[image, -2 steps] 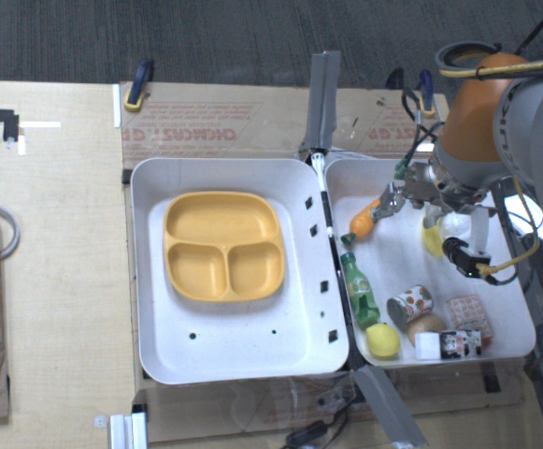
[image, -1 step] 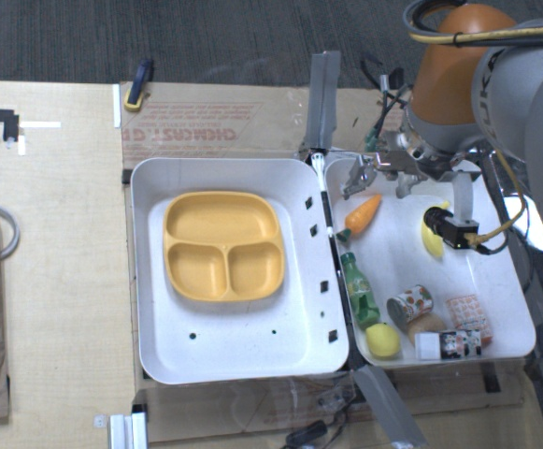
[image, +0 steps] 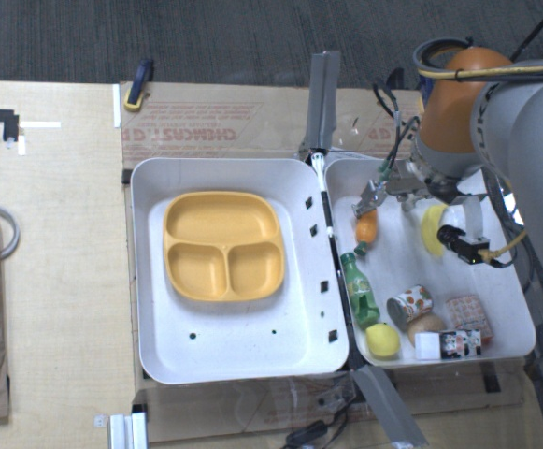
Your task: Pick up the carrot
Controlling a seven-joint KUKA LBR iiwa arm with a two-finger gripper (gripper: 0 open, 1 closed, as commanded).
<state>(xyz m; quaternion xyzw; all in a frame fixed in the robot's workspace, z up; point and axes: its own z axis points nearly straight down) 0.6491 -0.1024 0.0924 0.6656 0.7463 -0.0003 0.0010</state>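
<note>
Grey KUKA arm (image: 519,110) with orange band, entering from the right above the right bin (image: 519,293). Left bin (image: 150,279), well to the left of the gripper, bearing a yellow three-compartment plate (image: 222,247). Gripper (image: 372,201) low over the right bin's upper left part, close to the divider; whether released or clenched cannot be told, the tip being small and dark against cables.

Carrot (image: 366,229): directly below the gripper tip, touching or nearly touching it; contact not resolvable, and not seen between fingers. Short orange stub, rounded, paler at its upper end, lying on the white floor of the right bin.

Yellow banana-like piece (image: 432,229) to the right of the gripper, partly covered by a black wrist fitting. Green bottle (image: 359,290) below the carrot, along the bin's left wall. Further below and to the right: printed can (image: 411,304), lemon (image: 382,340), patterned pink packet (image: 466,311), small printed box (image: 450,345); labels illegible.

Upper part of the carrot partly masked by the gripper tip; arm cut off at the right edge.
</note>
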